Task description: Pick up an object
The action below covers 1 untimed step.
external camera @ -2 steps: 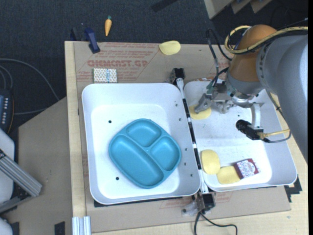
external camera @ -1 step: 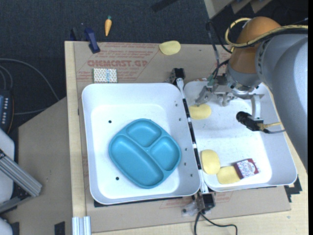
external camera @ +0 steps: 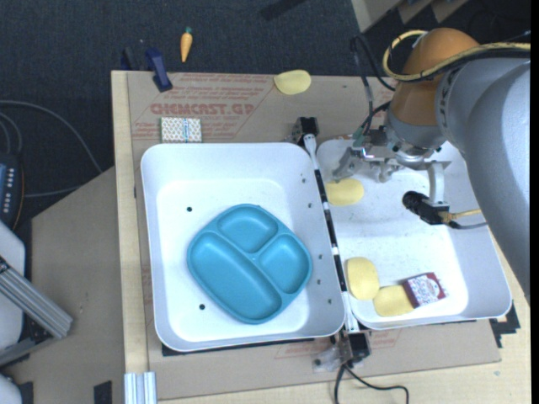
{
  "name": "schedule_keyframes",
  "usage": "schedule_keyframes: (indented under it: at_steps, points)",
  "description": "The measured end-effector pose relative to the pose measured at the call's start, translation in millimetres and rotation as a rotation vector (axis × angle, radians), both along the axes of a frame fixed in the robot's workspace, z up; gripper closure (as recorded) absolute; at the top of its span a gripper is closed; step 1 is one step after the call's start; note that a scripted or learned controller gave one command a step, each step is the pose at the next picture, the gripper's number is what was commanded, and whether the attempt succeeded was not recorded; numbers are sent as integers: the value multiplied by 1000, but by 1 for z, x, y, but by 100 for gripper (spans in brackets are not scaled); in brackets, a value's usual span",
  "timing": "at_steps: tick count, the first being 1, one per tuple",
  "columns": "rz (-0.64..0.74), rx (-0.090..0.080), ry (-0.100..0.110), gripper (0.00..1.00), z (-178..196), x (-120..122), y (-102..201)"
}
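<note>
End effector point(external camera: 368, 168), fingers' state indiscernible, hovers in the right bin point(external camera: 472, 305) just above a yellow lemon-like piece point(external camera: 344, 193) near the divider. Judged light, smooth and rounded, it may slip; a grasp across its narrow middle seems best.

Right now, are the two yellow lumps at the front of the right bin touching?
Touching. The camera view shows the upper yellow lump meeting the lower yellow lump with no white between them.

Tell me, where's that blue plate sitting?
The blue plate lies in the middle of the left bin, across the divider from the yellow pieces in the right bin.
</note>
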<state>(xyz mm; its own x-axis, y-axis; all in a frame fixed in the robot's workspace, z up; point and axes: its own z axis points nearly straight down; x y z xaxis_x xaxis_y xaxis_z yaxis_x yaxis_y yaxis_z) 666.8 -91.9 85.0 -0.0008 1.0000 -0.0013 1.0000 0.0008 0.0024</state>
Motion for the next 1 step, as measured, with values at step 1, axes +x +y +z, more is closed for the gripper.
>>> schedule_keyframes:
  at_steps: [1]
  points:
    - [0, -1, 0, 0, 0, 0, -3]
